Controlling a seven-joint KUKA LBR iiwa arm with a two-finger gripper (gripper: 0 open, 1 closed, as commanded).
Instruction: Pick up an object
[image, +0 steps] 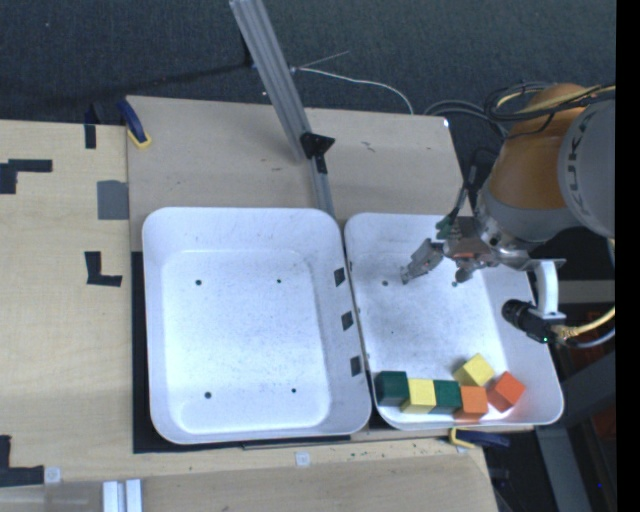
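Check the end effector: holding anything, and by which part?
Nothing held. The end effector is over the right bin, with nothing between its fingers; the blocks lie apart from it in the bin's near corner.

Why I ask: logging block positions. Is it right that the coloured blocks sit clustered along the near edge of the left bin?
Not quite: the camera view shows the coloured blocks clustered along the near edge of the right bin, not the left bin.

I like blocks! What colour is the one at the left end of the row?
Dark green block, seen in the camera view.
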